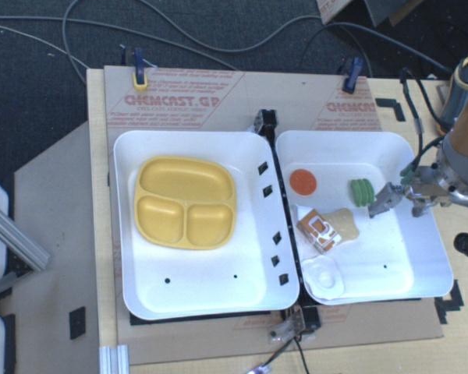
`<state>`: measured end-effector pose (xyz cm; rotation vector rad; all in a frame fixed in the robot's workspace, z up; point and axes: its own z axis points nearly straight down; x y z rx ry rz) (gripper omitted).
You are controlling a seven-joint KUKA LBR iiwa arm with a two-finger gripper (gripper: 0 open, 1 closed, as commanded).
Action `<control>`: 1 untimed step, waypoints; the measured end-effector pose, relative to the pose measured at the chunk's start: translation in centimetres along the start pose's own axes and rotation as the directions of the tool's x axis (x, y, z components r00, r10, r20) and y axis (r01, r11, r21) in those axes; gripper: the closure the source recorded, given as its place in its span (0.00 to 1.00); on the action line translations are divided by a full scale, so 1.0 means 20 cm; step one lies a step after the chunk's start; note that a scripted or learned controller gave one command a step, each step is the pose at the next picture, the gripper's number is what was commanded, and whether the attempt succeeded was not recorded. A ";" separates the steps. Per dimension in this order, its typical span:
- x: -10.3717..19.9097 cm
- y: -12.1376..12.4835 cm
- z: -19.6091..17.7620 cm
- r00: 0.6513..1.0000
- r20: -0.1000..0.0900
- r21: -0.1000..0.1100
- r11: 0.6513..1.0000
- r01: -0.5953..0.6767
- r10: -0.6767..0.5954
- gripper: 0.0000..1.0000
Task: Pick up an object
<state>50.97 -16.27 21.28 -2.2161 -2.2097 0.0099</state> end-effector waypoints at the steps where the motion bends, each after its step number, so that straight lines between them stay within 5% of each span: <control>1: 0.00 0.01 -0.03 1.000 0.003 -0.012 1.000 0.003 -0.003 0.00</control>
